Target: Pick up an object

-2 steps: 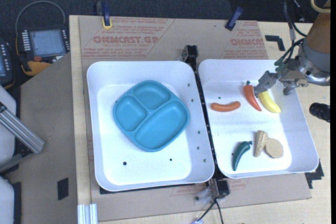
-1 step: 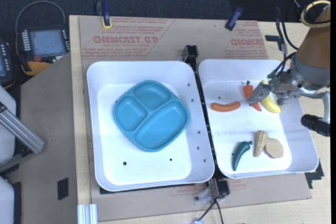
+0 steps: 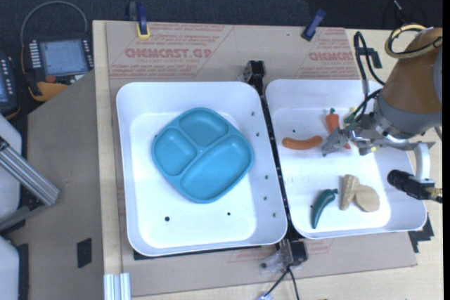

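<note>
In the right bin lie a reddish-orange sausage, a small orange carrot, a green pepper and a tan bread-like piece. My gripper hangs low over the middle of this bin, just right of the sausage's end and below the carrot. Its dark fingers point left toward the sausage. Nothing shows between them. The left bin holds a blue divided plate.
The grey arm with its orange band reaches in from the right over the right bin's far side, with black cables beside it. A black clamp sits between the bins at the back. A pendant lies off the bench at left.
</note>
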Motion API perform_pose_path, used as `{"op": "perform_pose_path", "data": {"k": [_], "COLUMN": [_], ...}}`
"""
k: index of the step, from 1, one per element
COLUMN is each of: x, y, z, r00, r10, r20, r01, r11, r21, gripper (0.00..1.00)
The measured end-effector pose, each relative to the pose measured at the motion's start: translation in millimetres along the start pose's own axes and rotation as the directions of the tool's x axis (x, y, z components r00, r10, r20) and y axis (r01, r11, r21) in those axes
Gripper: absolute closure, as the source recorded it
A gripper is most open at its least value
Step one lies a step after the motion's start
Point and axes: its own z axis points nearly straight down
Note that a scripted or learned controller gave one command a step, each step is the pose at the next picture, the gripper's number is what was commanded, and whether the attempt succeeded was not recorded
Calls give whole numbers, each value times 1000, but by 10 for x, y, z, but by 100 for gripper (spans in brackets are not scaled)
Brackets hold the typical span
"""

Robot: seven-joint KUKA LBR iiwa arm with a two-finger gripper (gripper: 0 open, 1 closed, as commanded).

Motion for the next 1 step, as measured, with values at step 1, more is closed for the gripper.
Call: {"op": "perform_pose_path", "data": {"k": [1], "x": [-7], "y": [21], "z": [-140], "r00": [1000], "r10": [0], "r20": [3], "r01": [0], "r11": [1000], "r21": [-9], "gripper": [100]}}
